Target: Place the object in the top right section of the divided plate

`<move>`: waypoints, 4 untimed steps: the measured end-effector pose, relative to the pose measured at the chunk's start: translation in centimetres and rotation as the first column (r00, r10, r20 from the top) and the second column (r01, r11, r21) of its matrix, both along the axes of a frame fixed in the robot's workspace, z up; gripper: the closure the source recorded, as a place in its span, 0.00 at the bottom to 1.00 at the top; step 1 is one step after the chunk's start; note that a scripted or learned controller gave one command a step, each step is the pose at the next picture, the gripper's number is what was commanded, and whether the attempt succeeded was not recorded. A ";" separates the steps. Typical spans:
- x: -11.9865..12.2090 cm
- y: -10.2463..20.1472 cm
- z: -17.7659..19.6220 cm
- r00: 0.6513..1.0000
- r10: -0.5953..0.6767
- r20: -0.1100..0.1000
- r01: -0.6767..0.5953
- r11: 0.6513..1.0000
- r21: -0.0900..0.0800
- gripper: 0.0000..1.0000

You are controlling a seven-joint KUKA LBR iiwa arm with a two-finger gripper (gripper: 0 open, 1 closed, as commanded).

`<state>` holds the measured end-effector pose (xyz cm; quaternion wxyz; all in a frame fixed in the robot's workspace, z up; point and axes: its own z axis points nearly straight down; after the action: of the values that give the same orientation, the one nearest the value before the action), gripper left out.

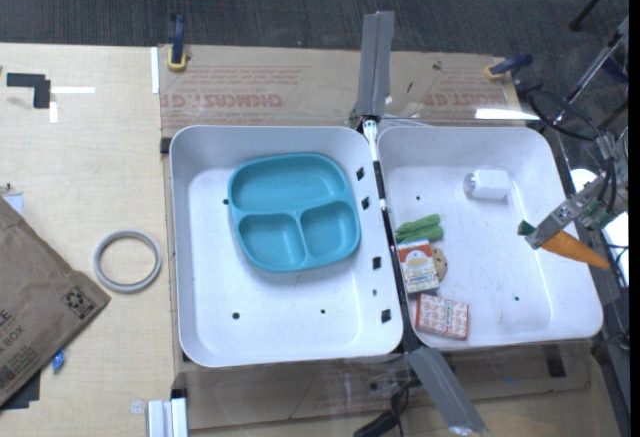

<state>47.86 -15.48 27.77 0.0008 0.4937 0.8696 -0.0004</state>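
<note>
Looking down on both bins, I see the divided plate (293, 212), a smooth turquoise moulding with rounded corners, lying in the left bin (200, 325); its one large section faces the far rim and its two smaller sections face me. The right bin (500, 315) holds the loose objects: a green pea-pod-shaped toy (418, 228) with its long axis running left to right and tilted slightly upward at the right end, an illustrated packet (421, 267) just below it, a red-and-white patterned packet (442, 317) nearer the front rim, and a small white cylinder (488, 185) lying on its side toward the back. Which of these is the task's object I cannot tell. The raised divider between the bins stands between them and the plate. My tool (532, 233) sits at the right wall of the right bin, an orange part beside it; I cannot tell its state. On the tabletop to the left lie a tape ring (127, 259) and a cardboard sheet (35, 310).
</note>
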 end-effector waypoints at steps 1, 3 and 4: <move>-0.1 1.2 -11.6 0.959 0.285 -0.002 -0.285 0.959 0.003 1.00; 1.0 0.0 -14.7 0.907 0.421 -0.001 -0.421 0.907 0.003 1.00; 2.0 0.6 -2.6 0.714 0.700 0.002 -0.700 0.714 -0.001 1.00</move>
<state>49.87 -14.89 25.16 0.0019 0.1285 0.9917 0.0001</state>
